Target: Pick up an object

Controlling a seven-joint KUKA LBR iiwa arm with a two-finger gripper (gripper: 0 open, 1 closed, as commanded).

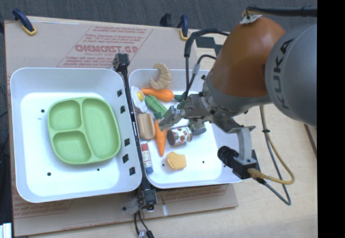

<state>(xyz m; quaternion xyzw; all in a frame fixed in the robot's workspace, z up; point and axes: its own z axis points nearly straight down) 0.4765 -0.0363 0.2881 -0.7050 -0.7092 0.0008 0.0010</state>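
End effector (175, 115) hovers low over right bin's (215, 175) toy food | grip state impossible to tell | small can (179, 135) beside it, likely target | green tray (83, 130) alone in left bin (21, 177)

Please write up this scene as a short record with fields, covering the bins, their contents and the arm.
left bin: holds a green divided plate
right bin: holds toy food
items along the right bin's left side: croissant, carrot, green vegetable, bread piece, second carrot
near middle of right bin: small can, yellow snack piece
arm: reaches in from the right, over the right bin
gripper: low, just above the small can
object held: none seen
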